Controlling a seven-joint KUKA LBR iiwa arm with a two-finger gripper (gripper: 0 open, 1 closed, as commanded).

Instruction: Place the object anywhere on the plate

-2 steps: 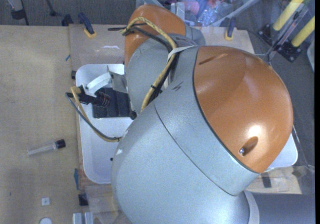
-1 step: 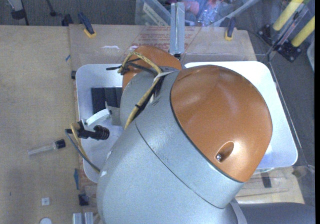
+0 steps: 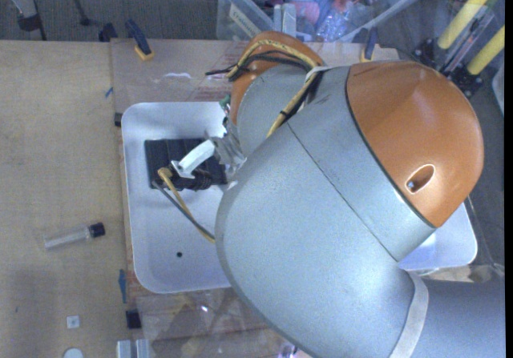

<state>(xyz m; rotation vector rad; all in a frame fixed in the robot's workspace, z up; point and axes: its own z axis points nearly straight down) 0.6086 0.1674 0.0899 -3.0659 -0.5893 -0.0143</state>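
Arm (image 3: 337,220): covering the white bin (image 3: 140,212) on its right side
End effector (image 3: 228,150): above the bin's middle, grip cannot be told
Capped tube (image 3: 74,236): on the desk (image 3: 48,124), left of the bin

The grey arm (image 3: 321,252) covers most of the right white bin (image 3: 461,246) and the left bin's (image 3: 148,228) right side.
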